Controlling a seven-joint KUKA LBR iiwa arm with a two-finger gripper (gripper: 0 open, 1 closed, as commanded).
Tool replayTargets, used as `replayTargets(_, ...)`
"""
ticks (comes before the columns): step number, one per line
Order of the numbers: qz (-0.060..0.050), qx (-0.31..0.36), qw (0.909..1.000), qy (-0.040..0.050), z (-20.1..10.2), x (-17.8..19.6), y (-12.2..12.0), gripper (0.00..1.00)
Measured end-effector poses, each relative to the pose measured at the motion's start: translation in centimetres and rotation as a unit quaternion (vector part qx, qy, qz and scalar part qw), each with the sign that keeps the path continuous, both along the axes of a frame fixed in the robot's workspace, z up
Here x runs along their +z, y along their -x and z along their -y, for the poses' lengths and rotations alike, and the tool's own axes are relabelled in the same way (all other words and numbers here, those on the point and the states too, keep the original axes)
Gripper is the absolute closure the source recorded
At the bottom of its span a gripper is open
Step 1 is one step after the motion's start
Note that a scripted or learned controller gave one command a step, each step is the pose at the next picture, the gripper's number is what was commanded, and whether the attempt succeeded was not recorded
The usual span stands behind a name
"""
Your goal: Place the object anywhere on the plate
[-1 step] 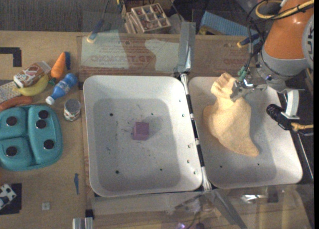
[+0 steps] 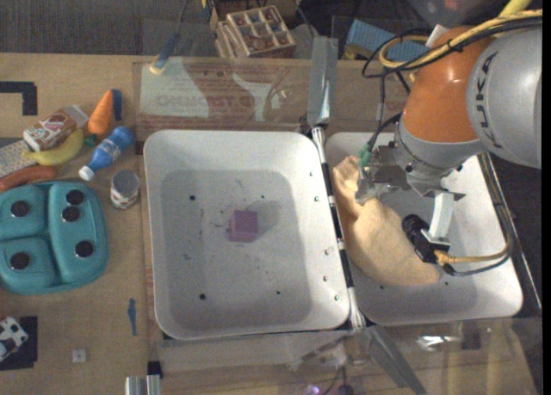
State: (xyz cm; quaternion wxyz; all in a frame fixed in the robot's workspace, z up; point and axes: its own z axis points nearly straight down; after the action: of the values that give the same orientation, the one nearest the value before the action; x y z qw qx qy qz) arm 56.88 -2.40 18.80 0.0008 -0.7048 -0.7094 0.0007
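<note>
Left bin (image 2: 164, 212): we see a small purple block (image 2: 244, 225) lying mid-floor
Right bin (image 2: 491, 299): tan plate (image 2: 379, 243) at its left side; arm (image 2: 465, 101) above it
Gripper (image 2: 372, 180): over plate's upper edge; grip state we cannot tell

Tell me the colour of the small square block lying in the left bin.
Purple: the small square block shows pale purple against the white left bin in the camera view.

Matt tan plate (image 2: 383, 243), glossy plastic bins (image 2: 164, 212).
</note>
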Motion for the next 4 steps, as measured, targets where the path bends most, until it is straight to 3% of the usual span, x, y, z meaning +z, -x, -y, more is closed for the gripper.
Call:
replayTargets(1, 0.002, -0.019, 0.9998, 0.0008, 0.2, -0.3, -5.6, 1.0)
replayTargets(2, 0.0, -0.009, 1.0, 0.0004, -5.8, -0.3, -4.0, 1.0)
replayTargets(3, 0.0, 0.197, 0.9803, -0.0002, -13.9, 1.0, -0.9, 1.0)
replayTargets(4, 0.002, 0.12, 0.9928, 0.0005, -8.0, -0.3, -7.1, 1.0)
